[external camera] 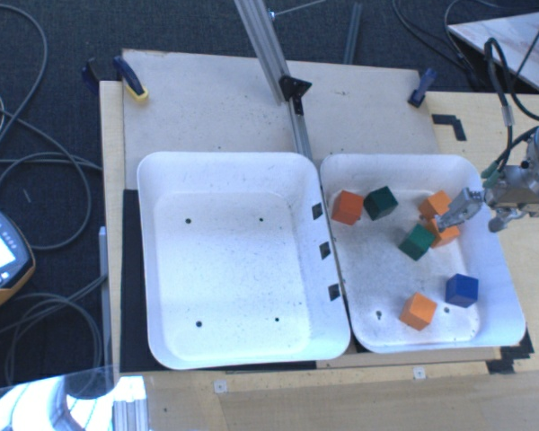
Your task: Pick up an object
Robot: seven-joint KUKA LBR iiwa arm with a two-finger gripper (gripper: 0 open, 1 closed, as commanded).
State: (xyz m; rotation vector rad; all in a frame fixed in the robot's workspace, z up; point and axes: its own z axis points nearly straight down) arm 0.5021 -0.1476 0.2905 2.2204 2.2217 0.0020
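An orange block [436, 205] lay near the right wall of the right bin [485, 330], with a second orange block [446, 233] just below it and touching or nearly touching it. The pincer [460, 210] came in from the right at that spot, its grey tip lying across the gap between the two orange blocks; whether its fingers stood apart or together could not be told, and no block could be seen held between them.

A dark green block [418, 241] sat just left of the lower orange block, close against it. Further left and higher, another dark green block [380, 202] stood beside an orange block [347, 207], the two almost touching, near the bin's left wall. Toward the bin's near edge, a blue block [462, 289] and one more orange block [419, 311] lay near each other, apart from the rest.

The left bin [162, 330] stood side by side with the right one on the bench [207, 88]. A slanted metal rail [260, 34] rose from between the bins at their far edge.
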